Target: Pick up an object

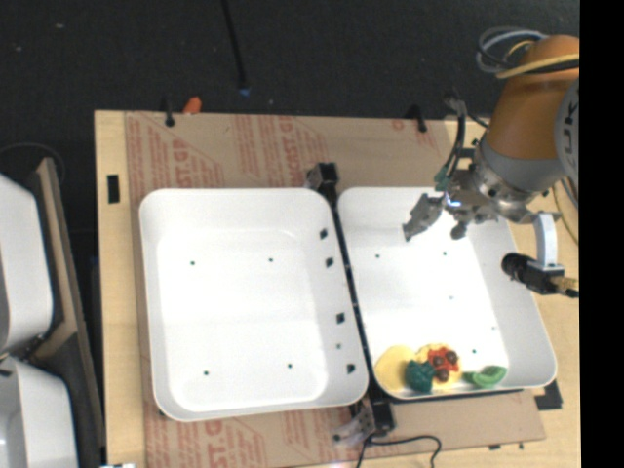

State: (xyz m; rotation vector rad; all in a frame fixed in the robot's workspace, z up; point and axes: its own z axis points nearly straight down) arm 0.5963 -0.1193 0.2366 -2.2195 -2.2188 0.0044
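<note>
objects sit clustered at the near edge of the right bin [507, 291]: a pale yellow piece [393, 364], a teal lump [419, 378] touching it, a small red and dark thing [445, 359] just behind, and a green piece [489, 374] a little to the right. the rest of that bin's floor is bare white, and the left bin [234, 300] beside it holds nothing to be seen. farther back, over the far part of the right bin, hangs the gripper [441, 220], its two fingers spread apart with nothing between them, well apart from the cluster. behind it rises the grey wrist with the orange band [531, 81], coming in from the right. the step in hand looks like the approach, with no grasp begun. the next move would call for carrying the gripper toward the near edge, centring over one piece, and descending with the fingers clear of its neighbours and the bin's near wall, which crowds the pile.
</note>
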